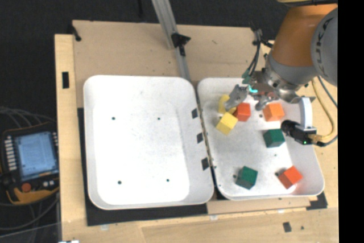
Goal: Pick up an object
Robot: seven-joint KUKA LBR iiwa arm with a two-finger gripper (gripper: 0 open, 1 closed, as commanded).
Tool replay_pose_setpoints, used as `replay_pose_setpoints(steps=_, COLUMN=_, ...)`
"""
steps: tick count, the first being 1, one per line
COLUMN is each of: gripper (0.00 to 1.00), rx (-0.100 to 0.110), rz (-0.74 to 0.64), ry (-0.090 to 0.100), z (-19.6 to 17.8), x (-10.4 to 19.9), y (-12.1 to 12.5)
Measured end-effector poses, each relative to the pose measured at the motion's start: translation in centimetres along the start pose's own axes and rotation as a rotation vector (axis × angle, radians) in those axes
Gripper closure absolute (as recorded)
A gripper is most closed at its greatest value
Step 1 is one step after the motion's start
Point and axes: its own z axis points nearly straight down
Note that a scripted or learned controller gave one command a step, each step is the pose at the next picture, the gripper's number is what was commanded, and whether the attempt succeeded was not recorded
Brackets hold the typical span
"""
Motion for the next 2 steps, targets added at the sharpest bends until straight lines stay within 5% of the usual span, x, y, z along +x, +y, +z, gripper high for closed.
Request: replay_pose_setpoints(steps=2, gripper=0.0, rx=0.006, rz=0.003, ry=-0.004, z=9.5, x=-1.5, y=-0.1)
